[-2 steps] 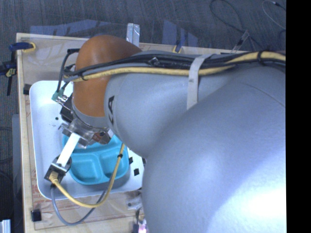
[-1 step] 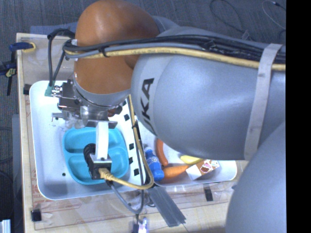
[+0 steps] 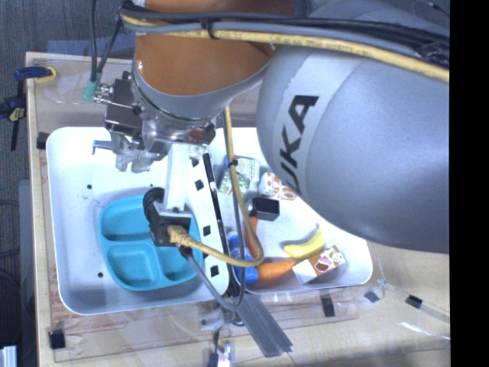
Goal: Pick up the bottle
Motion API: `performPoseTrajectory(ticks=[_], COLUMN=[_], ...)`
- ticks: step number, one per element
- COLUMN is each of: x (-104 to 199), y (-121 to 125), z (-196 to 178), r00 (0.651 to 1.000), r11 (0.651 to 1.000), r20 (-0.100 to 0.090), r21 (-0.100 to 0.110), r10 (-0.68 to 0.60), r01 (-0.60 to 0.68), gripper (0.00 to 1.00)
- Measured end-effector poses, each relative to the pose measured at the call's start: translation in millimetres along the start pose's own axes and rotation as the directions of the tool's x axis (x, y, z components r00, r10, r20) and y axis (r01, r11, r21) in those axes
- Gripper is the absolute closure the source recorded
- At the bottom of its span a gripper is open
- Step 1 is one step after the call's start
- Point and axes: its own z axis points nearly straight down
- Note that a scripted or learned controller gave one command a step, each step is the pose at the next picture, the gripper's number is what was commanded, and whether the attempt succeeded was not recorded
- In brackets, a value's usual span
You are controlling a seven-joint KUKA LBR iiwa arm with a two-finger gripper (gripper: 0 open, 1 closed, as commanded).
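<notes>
A white bin (image 3: 65, 205) on the table (image 3: 428, 281) is seen from above, with much of the view taken up by the grey and orange arm (image 3: 359, 121) reaching in from the right. The end effector (image 3: 254, 323) hangs over the middle of the bin, its long white body running from the wrist towards the near rim. Whether it is open or closed cannot be told, and nothing is seen to be gripped by it.

What is taken to be the bottle (image 3: 240, 176) lies in the far middle part of the bin, just right of the white body. It is small and pale, with a label printed in green and red, and it is crossed by a thin yellow cable (image 3: 237, 205), so its outline is only partly shown and its identity is not certain.

A blue compartment tray (image 3: 126, 262) is set in the left near part of the bin. To the right of the bottle a small patterned carton (image 3: 276, 186) and a black box (image 3: 265, 207) are found. Nearer, a banana (image 3: 304, 245), a carrot (image 3: 276, 268) and a second carton (image 3: 327, 261) lie close together. A blue object (image 3: 236, 248), largely hidden, sits just left of the carrot.
</notes>
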Motion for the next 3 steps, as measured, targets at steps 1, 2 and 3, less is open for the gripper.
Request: performPoseTrajectory(ticks=[1, 2, 3], x=[-0.7, -1.0, -2.7], y=[-3.3, 5.5, -2.0], z=[-3.8, -4.9, -4.8], r00=[0.962, 0.678, 0.414], r11=[0.962, 0.678, 0.414], r20=[0.002, -0.002, -0.001], r21=[-0.001, -0.002, -0.001], r10=[0.273, 0.735, 0.910], r01=[-0.273, -0.735, -0.910], gripper=[1.00, 1.00, 1.00])
